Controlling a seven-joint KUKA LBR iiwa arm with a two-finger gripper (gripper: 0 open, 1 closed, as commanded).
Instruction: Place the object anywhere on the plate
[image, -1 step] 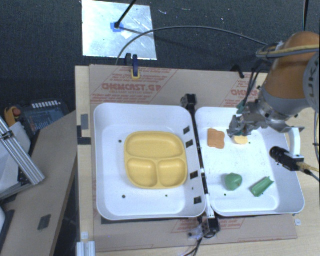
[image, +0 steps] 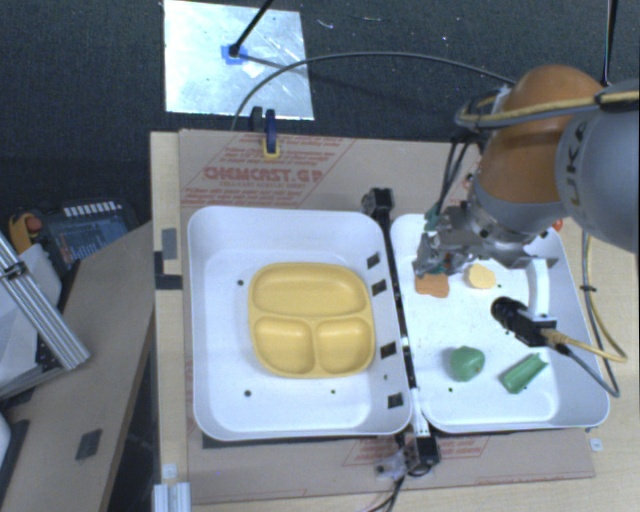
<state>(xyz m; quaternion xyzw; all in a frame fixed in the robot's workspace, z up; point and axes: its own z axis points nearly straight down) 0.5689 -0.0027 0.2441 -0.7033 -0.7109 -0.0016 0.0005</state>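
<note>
gripper (image: 432, 262): grip state unclear, over orange piece (image: 432, 286) | board (image: 265, 172): "CHEMCAST"

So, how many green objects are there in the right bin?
2. A rounded green piece lies near the bin's front, and a longer green piece lies just right of it. The arm covers the bin's back part, so another may be hidden there.

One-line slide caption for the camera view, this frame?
KUKA arm's gripper low over an orange piece in the right bin; yellow divided plate waits in the left bin.
</note>
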